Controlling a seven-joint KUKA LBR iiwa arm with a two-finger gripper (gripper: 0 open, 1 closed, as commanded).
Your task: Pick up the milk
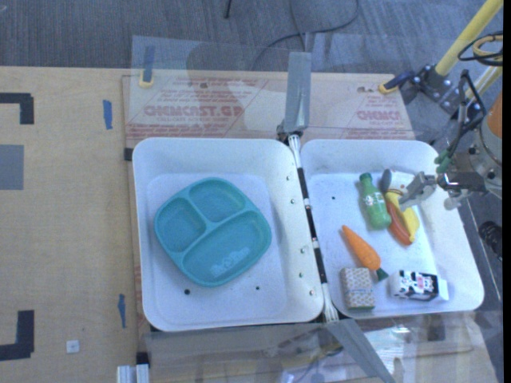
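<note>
The milk (417, 285) is a small white carton with black cow patches. It lies on its side near the front right corner of the right bin (467, 246). My gripper (433, 195) hangs over the right side of that bin, well behind the milk and beside a yellow and orange toy (402, 219). It is open, with nothing between its fingers.
A green bottle (371, 201), a carrot (361, 249) and a tan block (358, 286) also lie in the right bin. The tan block sits just left of the milk. The left bin (152, 166) holds a teal divided plate (212, 230).
</note>
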